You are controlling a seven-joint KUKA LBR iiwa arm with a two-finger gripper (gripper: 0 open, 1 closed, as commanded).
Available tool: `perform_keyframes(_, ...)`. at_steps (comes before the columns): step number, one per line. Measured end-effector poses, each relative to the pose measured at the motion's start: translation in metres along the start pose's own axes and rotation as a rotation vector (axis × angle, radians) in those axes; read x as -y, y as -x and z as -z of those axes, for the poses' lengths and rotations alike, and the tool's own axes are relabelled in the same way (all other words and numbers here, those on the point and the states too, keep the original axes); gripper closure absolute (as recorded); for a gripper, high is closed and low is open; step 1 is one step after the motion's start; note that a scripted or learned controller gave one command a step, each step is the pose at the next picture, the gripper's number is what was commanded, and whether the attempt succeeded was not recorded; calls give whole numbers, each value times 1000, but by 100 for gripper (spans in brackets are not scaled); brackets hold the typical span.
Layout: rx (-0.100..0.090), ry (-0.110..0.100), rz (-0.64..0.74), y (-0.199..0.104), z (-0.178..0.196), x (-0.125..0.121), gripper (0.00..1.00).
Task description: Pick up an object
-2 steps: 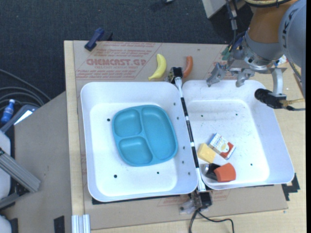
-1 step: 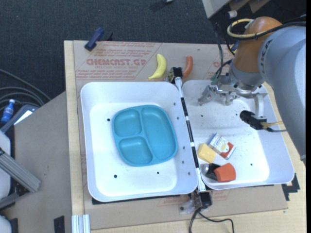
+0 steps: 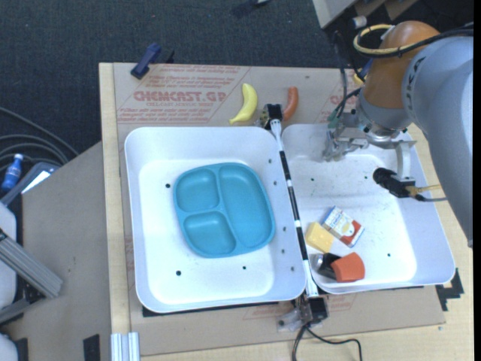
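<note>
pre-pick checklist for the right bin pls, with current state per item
1. Gripper over the right bin: ok, at its far end.
2. Anything between the fingers: cannot tell, view too small there.
3. Targets present: ok. Yellow block, small printed box and orange object cluster at the bin's near-left corner.
4. Gripper aligned with that cluster: not ok, it sits well apart from them.
5. Targets separated for a clean grasp: not ok, they look touching or overlapping.
6. Blue divided plate clear of the path: ok, it lies in the left bin.
</note>
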State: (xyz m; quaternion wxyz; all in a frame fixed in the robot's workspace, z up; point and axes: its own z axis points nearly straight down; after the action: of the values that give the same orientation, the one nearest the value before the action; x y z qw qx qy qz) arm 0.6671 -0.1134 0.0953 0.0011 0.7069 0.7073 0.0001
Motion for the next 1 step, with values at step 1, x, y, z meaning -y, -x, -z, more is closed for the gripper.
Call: perform_keyframes(1,0,0,0,0,0,0,0)
